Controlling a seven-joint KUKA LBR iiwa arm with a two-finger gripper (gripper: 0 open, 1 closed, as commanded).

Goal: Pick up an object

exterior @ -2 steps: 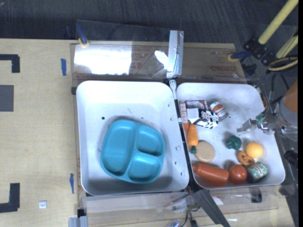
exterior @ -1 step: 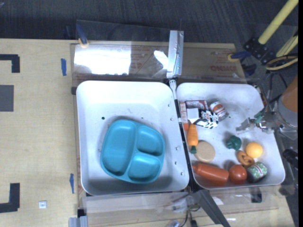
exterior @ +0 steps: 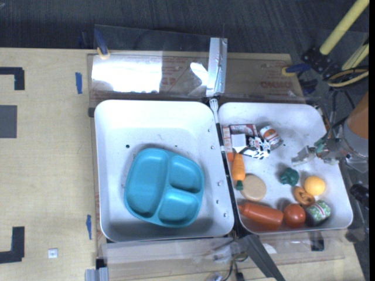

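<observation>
Glossy red sausage [exterior: 259,214] lies at the right bin's [exterior: 291,111] near wall, beside a red tomato [exterior: 294,215]; a smooth carrot [exterior: 238,170], tan disc [exterior: 254,187] and yellow ball [exterior: 314,185] crowd behind it. Just beyond the ball, the tool [exterior: 309,152] hovers; its opening cannot be told. Left of that bin, a blue divided plate [exterior: 164,185].
</observation>
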